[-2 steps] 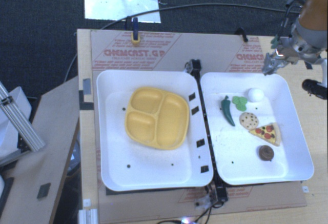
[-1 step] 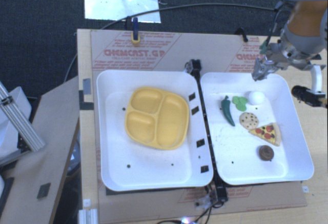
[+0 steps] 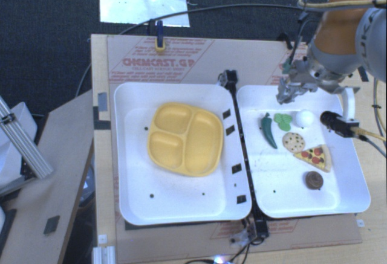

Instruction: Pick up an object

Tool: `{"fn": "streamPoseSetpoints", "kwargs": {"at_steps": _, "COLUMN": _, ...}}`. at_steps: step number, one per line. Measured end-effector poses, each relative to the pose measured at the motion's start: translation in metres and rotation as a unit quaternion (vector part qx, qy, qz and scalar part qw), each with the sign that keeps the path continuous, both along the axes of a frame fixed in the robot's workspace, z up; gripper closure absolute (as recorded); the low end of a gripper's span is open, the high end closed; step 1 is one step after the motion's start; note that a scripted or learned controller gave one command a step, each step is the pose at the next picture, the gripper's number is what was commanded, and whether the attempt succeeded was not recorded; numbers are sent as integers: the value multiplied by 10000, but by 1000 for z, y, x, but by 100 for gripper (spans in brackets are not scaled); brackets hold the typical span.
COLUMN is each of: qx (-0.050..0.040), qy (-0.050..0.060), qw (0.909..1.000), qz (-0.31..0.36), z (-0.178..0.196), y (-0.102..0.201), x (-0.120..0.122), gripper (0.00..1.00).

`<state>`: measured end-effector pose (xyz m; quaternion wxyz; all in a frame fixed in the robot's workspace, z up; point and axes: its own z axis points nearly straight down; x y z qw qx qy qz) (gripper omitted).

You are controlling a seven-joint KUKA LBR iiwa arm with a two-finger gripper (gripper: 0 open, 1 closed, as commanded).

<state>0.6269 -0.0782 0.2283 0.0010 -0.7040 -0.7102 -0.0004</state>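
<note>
The grey arm with the orange band (image 3: 347, 15) is reached in over the back of the right-hand shallow white bin (image 3: 357, 196). The left-hand shallow white bin (image 3: 136, 196) is taken up by a yellow plastic divided plate (image 3: 184, 139), well away from the action.

The gripper (image 3: 289, 95) is hung above the right bin's back wall, and whether it's spread or closed honestly can't be made out here. Nothing is seen held in it.

Everything pickable is bunched up just in front of it: a toy pizza slice (image 3: 314, 156), a dark green toy pepper (image 3: 268, 131), a speckled round cookie (image 3: 294, 141), a brown round disc (image 3: 314, 180), a light green leafy piece (image 3: 282, 121) and a small white ball (image 3: 304, 118).

The likely trouble is that the leafy piece and ball are set so close together that one could get nudged away, or the ball rolled off, if the descent is made between them. Flat pieces could also be missed against the floor.
</note>
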Motion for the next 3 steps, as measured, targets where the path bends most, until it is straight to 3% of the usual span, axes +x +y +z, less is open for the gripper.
{"fn": "streamPoseSetpoints", "kwargs": {"at_steps": 1, "qx": -1, "qy": 0, "qw": 10000, "qz": 0, "z": -6, "y": 47, "x": -13, "gripper": 100}}
{"fn": "streamPoseSetpoints", "kwargs": {"at_steps": 3, "qx": 5, "qy": 1, "qw": 10000, "qz": 8, "z": 3, "y": 156, "x": -72, "gripper": 100}}
